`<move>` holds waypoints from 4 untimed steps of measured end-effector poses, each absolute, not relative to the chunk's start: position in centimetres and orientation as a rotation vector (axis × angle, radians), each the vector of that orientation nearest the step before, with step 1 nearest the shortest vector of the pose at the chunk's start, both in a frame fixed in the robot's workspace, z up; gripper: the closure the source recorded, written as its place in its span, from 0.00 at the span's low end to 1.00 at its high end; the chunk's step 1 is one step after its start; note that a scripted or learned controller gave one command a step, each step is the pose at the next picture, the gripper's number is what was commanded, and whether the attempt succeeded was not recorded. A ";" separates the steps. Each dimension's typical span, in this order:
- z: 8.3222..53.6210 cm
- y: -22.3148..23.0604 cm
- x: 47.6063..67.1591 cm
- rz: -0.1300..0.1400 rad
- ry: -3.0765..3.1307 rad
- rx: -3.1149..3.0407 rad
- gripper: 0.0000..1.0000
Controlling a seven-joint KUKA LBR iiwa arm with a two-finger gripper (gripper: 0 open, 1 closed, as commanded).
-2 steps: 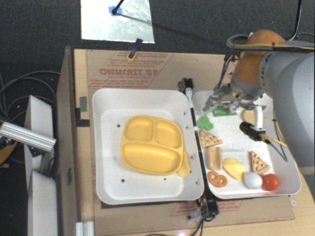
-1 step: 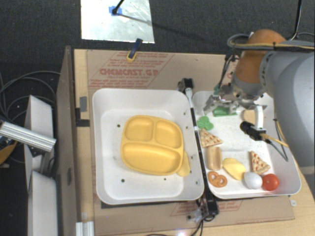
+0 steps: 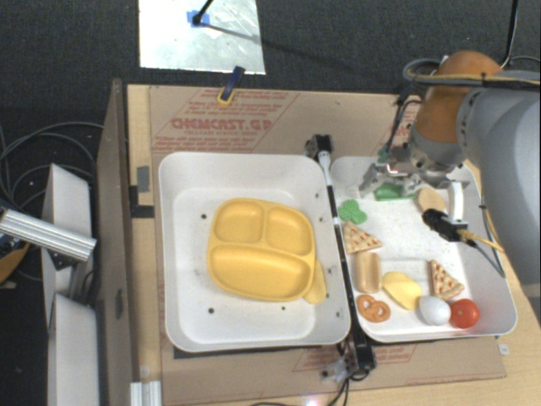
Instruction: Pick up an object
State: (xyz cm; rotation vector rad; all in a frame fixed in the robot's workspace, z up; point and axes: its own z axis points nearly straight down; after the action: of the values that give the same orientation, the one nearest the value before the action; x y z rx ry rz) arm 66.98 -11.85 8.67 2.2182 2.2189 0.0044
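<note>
Your pincer (image 3: 390, 178): far end of right bin (image 3: 499, 311), over green piece (image 3: 390, 193) | grip: you cannot tell | yellow tray (image 3: 258, 250): left bin (image 3: 182, 252)

— What's sitting in the two bins (image 3: 182, 252)?
— One yellow divided tray (image 3: 258, 248); two pizza slices (image 3: 361, 240), one pretzel (image 3: 373, 309), one tomato (image 3: 464, 313), one white egg (image 3: 434, 309) — all lying there.

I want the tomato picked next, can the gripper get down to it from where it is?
Probably yes. The tomato sits uncovered in the right bin's near corner, touching only the egg. The gripper is at the far end; the wall nearby may crowd it.
</note>
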 end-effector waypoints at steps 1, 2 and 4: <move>10.0 -11.8 67.2 0.010 2.218 2.210 1.00; 10.0 -11.8 67.2 0.008 2.219 2.210 0.00; 10.0 -9.3 66.5 0.004 2.225 2.215 0.00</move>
State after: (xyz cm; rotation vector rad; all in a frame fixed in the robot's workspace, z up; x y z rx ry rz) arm 66.46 -9.25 10.02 2.2146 2.2249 0.0038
